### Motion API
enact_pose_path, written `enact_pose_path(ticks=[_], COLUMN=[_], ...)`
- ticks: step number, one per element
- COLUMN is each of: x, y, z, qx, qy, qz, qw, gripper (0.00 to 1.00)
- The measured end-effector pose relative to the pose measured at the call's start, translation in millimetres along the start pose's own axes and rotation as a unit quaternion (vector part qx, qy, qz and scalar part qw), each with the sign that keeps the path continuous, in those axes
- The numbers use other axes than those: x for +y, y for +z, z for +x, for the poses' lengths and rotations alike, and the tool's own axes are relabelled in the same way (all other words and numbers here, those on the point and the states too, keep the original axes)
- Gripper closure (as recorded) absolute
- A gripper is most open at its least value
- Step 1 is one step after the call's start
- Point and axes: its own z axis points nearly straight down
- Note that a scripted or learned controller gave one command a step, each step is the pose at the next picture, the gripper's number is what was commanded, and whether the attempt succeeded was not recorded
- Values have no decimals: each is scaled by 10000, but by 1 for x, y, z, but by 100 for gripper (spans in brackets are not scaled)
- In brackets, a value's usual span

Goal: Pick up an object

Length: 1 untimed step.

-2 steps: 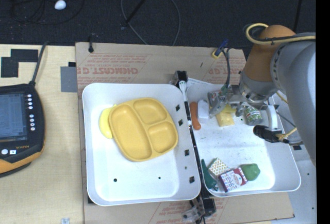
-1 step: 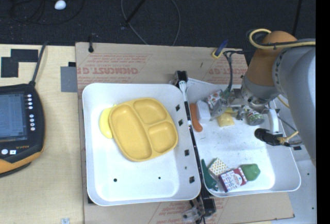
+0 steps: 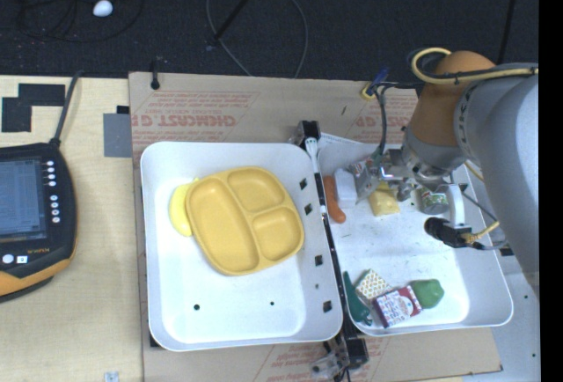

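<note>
My gripper point(image 3: 388, 178) is low over the upper middle of the right bin point(image 3: 479, 305), hanging from the grey arm and its orange band point(image 3: 440, 112). A pale yellow chunk point(image 3: 384, 202) lies directly under and in front of the gripper, touching or nearly touching it. To its left are a small white piece point(image 3: 347, 189) and an orange carrot-like stick point(image 3: 334, 201) along the bin's left wall. At the front of this bin sit a checkered packet point(image 3: 371, 284), a red packet point(image 3: 397, 307) and a green item point(image 3: 427, 290).
The left bin point(image 3: 229, 310) holds a yellow divided plate point(image 3: 246, 217) lying over a yellow flat piece point(image 3: 180, 209). A black cabled part point(image 3: 444, 231) hangs beside the arm over the right bin. A teach pendant point(image 3: 26, 213) lies at the far left of the bench.
</note>
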Motion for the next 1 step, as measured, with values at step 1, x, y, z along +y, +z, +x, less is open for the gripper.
enact_pose_path(ticks=[1], x=[0], y=[-1], z=[4], qx=[-11], qy=[-5], qz=[1], qw=[10000], gripper=[0])
